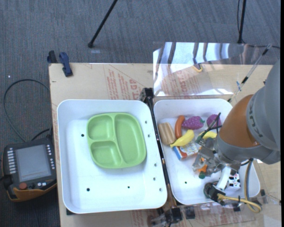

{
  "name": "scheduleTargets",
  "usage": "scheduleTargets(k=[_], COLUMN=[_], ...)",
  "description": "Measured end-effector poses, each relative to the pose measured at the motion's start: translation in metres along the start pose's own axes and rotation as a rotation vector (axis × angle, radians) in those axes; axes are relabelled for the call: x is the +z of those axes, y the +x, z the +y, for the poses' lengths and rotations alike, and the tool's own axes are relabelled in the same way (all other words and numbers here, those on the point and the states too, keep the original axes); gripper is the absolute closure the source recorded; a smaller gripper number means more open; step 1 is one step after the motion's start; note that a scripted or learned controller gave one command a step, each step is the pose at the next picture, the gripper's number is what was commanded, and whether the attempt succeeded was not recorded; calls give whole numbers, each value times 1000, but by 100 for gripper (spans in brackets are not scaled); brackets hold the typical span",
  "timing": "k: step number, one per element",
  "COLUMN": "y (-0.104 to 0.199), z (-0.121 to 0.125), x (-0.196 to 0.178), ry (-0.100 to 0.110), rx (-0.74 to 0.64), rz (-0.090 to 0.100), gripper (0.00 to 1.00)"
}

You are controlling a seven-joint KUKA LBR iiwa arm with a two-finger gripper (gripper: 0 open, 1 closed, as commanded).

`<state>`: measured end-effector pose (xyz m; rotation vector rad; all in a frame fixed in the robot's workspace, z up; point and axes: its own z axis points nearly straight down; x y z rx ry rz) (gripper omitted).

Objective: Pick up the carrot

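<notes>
The carrot [202, 170] shows as a small orange piece with a green end, low in the right bin [189, 193], partly hidden under the arm's wrist. My gripper [204, 165] hangs directly over it, at or just above its surface, below the orange band of the arm [236, 124]. The wrist hides whether the carrot is held.
Several toy foods crowd the right bin's upper half: a bread roll [166, 132], an orange-red sausage [179, 126], purple grapes [193, 122], a banana [183, 139] and a small carton [187, 150]. The left bin [71, 174] holds a green divided plate [117, 140].
</notes>
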<state>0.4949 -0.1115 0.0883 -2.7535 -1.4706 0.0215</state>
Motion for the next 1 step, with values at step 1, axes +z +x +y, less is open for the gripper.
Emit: scheduleTargets(k=[1], y=[84], z=[-70], x=[-97], ry=[-15], rx=[-22], rz=[6], gripper=[100])
